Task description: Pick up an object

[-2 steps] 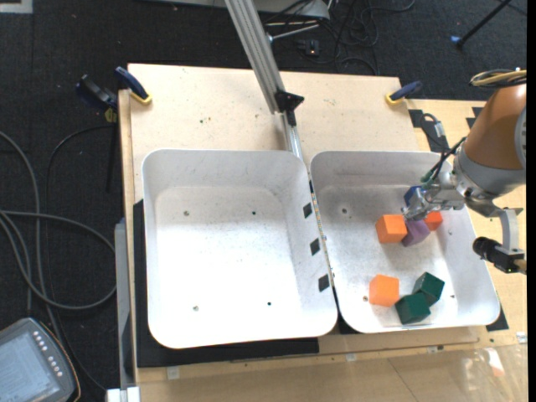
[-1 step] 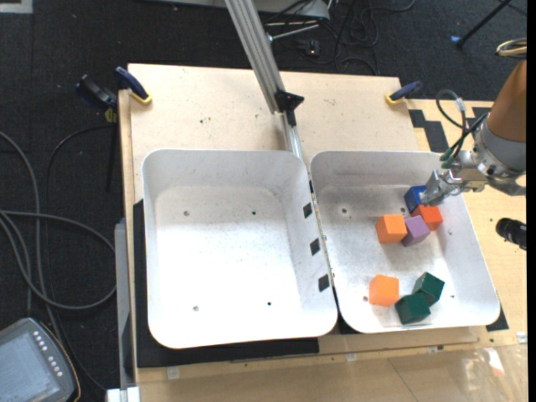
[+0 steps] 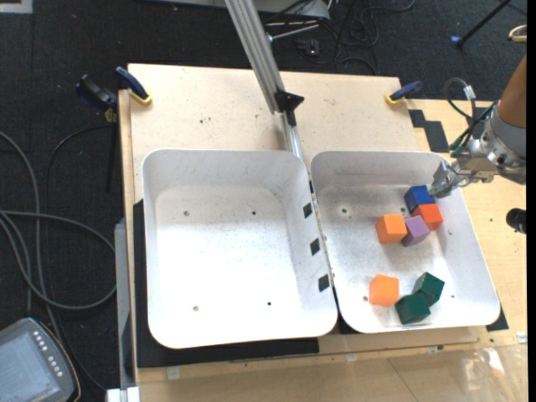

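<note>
Camera view, tool [image 3: 441,182] low above blue block [image 3: 418,198] in right bin [image 3: 477,258], finger state unclear, nothing visibly held

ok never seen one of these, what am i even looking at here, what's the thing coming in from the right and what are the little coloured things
This is one picture, taken by a fixed camera above a workbench and looking down at a slant. On the bench sit two shallow white bins side by side: the left bin and the right bin.

The thing at the right edge is a robot arm. Its gripper, a two-finger claw, hangs over the far right part of the right bin, close to a blue block. No block can be seen between its fingers.

The coloured things are small blocks, all in the right bin. One cluster has the blue block, two orange blocks and a purple block. Nearer the camera lie another orange block and two dark green blocks.
</note>
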`<state>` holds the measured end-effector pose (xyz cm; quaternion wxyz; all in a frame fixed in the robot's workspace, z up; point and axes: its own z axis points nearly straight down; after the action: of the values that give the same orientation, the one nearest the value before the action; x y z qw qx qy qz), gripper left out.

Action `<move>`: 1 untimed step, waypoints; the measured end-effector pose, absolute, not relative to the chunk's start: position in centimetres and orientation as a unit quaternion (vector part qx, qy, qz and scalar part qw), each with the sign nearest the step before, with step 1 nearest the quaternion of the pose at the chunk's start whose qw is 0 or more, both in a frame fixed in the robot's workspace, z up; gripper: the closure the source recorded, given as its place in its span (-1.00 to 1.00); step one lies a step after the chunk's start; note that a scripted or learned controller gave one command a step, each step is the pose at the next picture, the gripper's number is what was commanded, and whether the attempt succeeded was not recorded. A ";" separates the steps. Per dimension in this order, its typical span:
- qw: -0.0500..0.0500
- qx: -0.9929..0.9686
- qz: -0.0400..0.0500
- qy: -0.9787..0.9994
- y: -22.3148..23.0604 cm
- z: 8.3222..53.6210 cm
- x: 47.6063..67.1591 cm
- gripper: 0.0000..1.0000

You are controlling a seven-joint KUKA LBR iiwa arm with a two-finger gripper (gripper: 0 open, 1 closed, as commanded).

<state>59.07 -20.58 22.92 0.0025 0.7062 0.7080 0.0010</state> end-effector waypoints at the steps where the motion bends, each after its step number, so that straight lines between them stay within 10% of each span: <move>1: 0.000 0.704 0.001 0.710 -15.9 23.7 59.0 1.00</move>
<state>58.98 -15.89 23.71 -0.0004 0.7044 0.7098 0.0006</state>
